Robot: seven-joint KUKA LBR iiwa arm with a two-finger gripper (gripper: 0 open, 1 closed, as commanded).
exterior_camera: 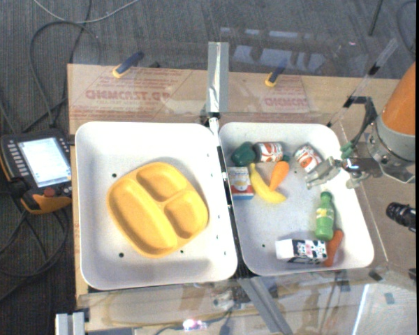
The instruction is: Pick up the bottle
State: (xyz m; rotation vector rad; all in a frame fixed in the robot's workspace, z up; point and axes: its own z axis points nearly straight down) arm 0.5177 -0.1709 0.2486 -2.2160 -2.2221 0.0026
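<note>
The bottle (325, 217) is small and green with a lighter green label. It lies in the right bin (265, 246) near its right wall, cap toward the back. My gripper (328, 171) hangs over the right side of that bin, just behind the bottle's cap and next to a red and white can (306, 158). Nothing shows in its grasp. The grey arm with its orange band (407, 107) reaches in from the right edge.
The right bin also holds a carrot (278, 174), a banana (267, 188), a second can (269, 151), a dark green item (242, 153), a small carton (240, 181), a black and white carton (300, 249) and an orange-red piece (333, 246) beside the bottle. A yellow divided plate (158, 206) lies in the left bin (98, 257).
</note>
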